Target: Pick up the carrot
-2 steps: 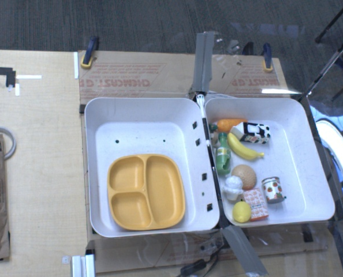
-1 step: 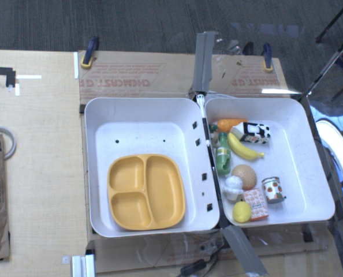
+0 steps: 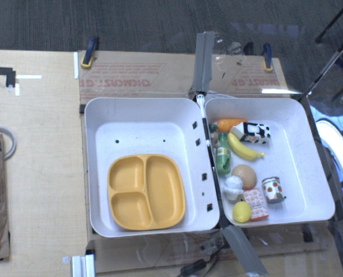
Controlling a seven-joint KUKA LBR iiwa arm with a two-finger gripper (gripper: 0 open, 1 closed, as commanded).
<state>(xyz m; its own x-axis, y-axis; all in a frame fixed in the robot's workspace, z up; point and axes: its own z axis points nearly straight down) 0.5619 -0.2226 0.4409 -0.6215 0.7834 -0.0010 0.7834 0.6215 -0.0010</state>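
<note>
Nearest, against the front wall of the right bin (image 3: 317, 172): a yellow lemon (image 3: 241, 212) and a small red-and-white box (image 3: 256, 204), touching each other, with a little printed can (image 3: 272, 189) just beside. Crowded into the bin's left half, probably tipped in loose rather than set out with care. In the left bin (image 3: 96, 154), level with these, a yellow divided plate (image 3: 146, 190), lying flat and alone, well apart from the clutter.

Further back: a white round piece (image 3: 233, 184) pressed against a brown egg-shaped one (image 3: 244, 176), then a green bottle (image 3: 223, 157) lying lengthways along the dividing wall, then a banana (image 3: 243, 146) slanting across.

Farthest of the pile, near the right bin's back-left corner: the carrot (image 3: 230, 124), orange, lying flat and crosswise, leafy end toward the divider. Hemmed in by a black-and-white cow-patterned piece (image 3: 256, 132) at its tip and the banana just in front; top face left clear, so judged best reached from above.

Whether the fingers were wide or narrow could not be told.

Beyond both bins: cardboard (image 3: 125, 77) clamped to the tabletop (image 3: 33, 126), presumably to stay put.
</note>
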